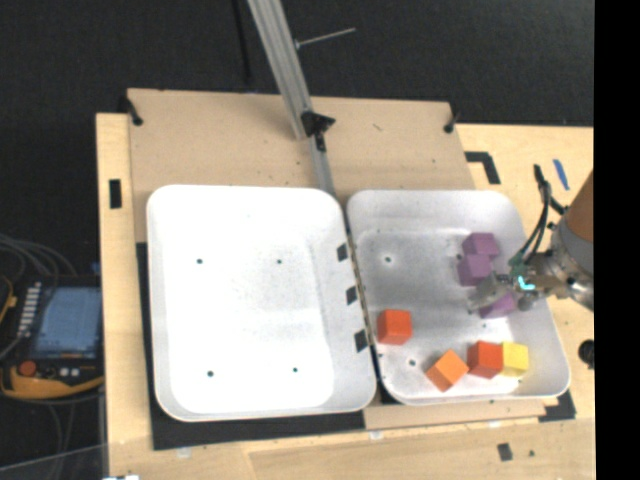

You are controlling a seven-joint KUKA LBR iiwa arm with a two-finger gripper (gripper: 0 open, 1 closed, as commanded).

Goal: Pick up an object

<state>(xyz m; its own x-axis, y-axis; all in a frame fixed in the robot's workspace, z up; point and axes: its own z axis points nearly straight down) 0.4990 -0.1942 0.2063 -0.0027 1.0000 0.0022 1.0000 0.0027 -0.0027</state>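
The right bin (420,218) holds several small blocks. Two purple blocks (478,256) lie close together at its right middle. My gripper (503,293) is low in the bin just below them, directly over a third purple piece (497,308) that peeks out beneath it; I cannot make out whether that piece is gripped. An orange-red cube (395,326) sits near the bin's left wall. An orange cube (449,369), a red cube (485,358) and a yellow cube (515,357) line the front edge.
The left bin (250,298) sits beside the right one, with small clips along the shared rim. A metal pole (285,58) slants across the back of the bench. The arm's wrist (575,258) enters at the right.
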